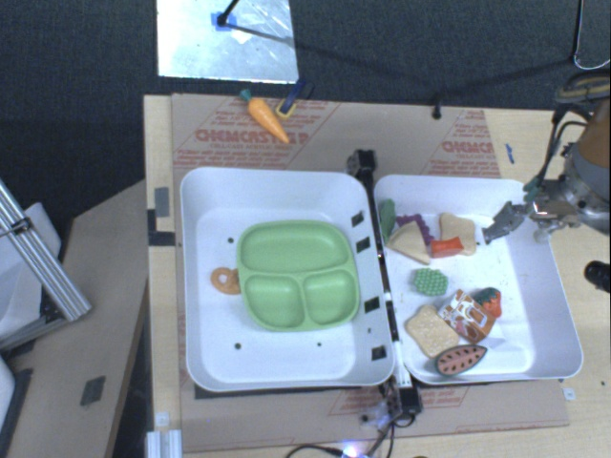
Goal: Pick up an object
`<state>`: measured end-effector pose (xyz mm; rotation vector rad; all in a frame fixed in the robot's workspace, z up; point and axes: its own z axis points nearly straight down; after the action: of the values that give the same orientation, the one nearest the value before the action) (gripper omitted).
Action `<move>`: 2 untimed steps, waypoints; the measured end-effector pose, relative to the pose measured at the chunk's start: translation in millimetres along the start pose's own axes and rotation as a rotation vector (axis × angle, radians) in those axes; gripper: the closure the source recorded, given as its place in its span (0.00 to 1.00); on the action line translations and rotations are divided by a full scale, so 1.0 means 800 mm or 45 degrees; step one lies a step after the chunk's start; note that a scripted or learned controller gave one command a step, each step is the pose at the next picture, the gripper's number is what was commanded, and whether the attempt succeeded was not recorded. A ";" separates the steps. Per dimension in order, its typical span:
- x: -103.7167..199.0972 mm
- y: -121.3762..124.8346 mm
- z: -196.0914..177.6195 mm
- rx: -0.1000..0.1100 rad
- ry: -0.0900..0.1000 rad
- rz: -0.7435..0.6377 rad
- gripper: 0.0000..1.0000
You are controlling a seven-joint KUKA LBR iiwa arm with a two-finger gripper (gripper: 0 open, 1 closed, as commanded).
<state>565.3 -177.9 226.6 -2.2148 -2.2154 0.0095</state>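
The gripper [498,223] hangs over the right bin [549,294], near its far right corner, with grey fingers pointing left toward the toys; whether they stand apart or together cannot be told, and nothing shows between them. Behind it the arm [582,175] comes in from the bench's right edge.

Nearest the fingertips, toward the bin's far edge, lies a small heap: a pale bread piece [457,229], a red piece [446,247] just beside it, a tan wedge [410,246] touching that, a purple piece [415,224] on top, and a dark green piece [387,218] against the bin's left wall. None of these touches the gripper. Nearer the bin's middle sits a green knobbly round [430,281] (apart from the heap). Toward the near edge lie a toast slice [431,329], a printed packet [466,313] overlapping it, a red and green piece [489,301] at the packet's right, and a watermelon slice [461,359] closest to the near wall.

The left bin [205,246] holds a green divided plate [297,275] in its middle, with a pretzel [226,281] just left of the plate.

On the bench [458,132] beyond the bins, near the far left corner, lies a carrot [266,118] (outside both bins) beside a small yellow and blue clip [289,103].
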 end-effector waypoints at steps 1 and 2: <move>0.001 0.003 -0.009 -0.015 -0.003 -0.004 0.00; 0.004 0.016 0.056 -0.011 -0.002 -0.006 0.00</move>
<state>577.9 -174.7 181.6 -2.2146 -2.2254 0.0019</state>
